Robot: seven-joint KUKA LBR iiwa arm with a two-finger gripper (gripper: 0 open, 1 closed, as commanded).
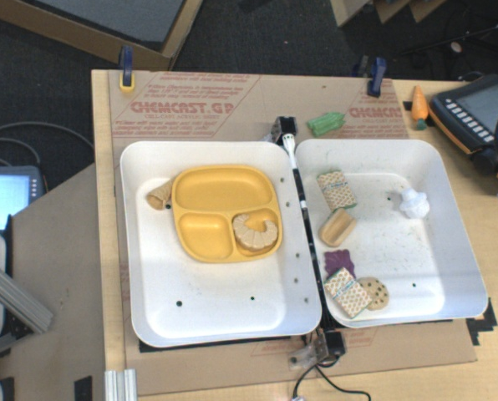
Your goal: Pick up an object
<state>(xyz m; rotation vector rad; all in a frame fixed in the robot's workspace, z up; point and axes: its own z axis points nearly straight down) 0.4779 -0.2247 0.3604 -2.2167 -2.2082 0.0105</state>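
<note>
The left bin (149,291) holds a yellow divided plate (224,210) with a tan ring-shaped piece (256,230) in its lower right compartment. A small tan object (159,195) lies against the plate's left edge. In the right bin (449,224) lie a checkered wafer (337,189), a tan bread-like piece (337,226), a purple piece (339,261), a second checkered wafer (347,293), a cookie (373,292) and a white crumpled object (414,203).
A green object (325,124) lies on the cardboard bench top behind the bins. Blue clamps (127,68) (375,75) hold the cardboard at its far edge. A tablet-like device (475,111) sits at the far right.
</note>
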